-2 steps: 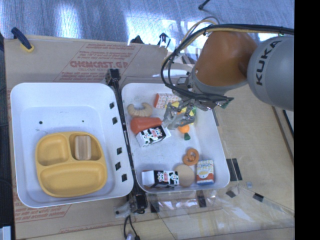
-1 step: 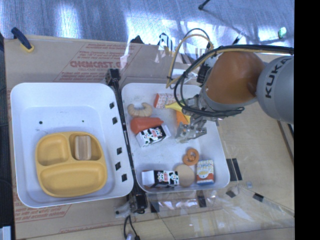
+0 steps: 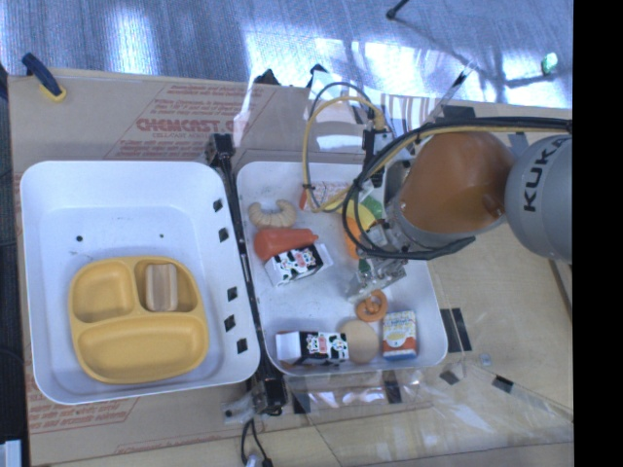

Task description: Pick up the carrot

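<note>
Camera view: carrot [image 3: 282,241] lying in the right bin [image 3: 428,305], upper left part, just below a croissant [image 3: 272,212] and touching a cow-print milk carton [image 3: 298,264]. Gripper [image 3: 378,278] down near the bin's middle, well right of the carrot, above a pretzel [image 3: 371,306]. Open or closed: cannot tell.

The grey arm [image 3: 540,197] reached in from the right, its orange band [image 3: 456,183] uppermost, the gripper [image 3: 375,278] pointing down, low inside the bin.
</note>
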Tool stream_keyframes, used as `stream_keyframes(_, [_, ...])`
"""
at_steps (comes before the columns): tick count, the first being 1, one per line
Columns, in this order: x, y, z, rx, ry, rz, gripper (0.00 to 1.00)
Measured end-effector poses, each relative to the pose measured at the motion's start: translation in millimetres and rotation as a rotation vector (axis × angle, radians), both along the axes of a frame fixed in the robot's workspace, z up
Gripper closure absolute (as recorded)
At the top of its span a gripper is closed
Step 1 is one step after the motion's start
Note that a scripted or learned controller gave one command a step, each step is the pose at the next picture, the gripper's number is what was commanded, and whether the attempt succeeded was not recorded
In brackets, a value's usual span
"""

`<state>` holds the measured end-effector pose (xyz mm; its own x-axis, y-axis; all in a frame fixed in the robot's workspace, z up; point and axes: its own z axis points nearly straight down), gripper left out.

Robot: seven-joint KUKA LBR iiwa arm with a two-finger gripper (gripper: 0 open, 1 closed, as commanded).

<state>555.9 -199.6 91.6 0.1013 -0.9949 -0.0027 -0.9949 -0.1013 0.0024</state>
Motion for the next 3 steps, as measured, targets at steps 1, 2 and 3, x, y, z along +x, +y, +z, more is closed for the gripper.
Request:
stream_keyframes(1, [-43.2, 30.5, 117.5, -0.002, -0.011, -0.459, 1.00])
stream_keyframes(2, [-72.9, 66.3, 111.2, -0.002, 0.000, -0.587, 1.00])
stream_keyframes(3, [-73.3, 92.0, 154.7, -0.001, -0.007, -0.980, 1.00])
